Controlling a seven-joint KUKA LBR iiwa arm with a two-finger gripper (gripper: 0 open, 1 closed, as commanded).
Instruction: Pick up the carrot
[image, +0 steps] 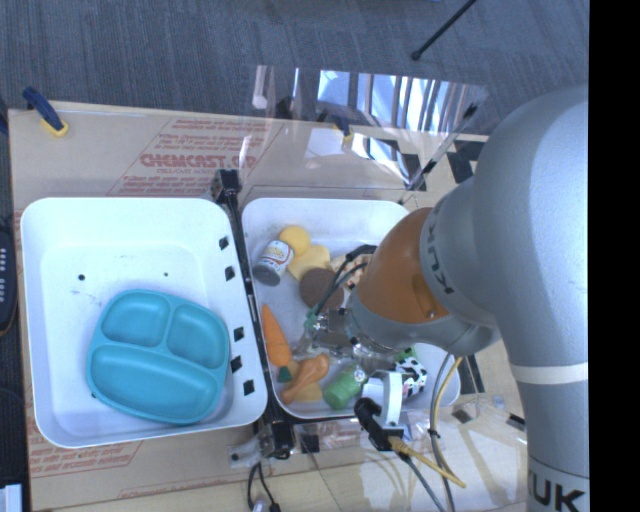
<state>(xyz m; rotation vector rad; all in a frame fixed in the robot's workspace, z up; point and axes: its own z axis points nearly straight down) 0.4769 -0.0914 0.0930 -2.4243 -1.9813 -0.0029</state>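
Grey arm perhaps hovers beside carrot in right bin.

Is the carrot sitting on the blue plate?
No, the carrot lies in the right bin, while the blue plate sits in the left bin.

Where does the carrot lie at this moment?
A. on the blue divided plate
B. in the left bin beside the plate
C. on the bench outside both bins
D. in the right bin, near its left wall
D: the carrot lies on the floor of the right bin, close to the left wall.
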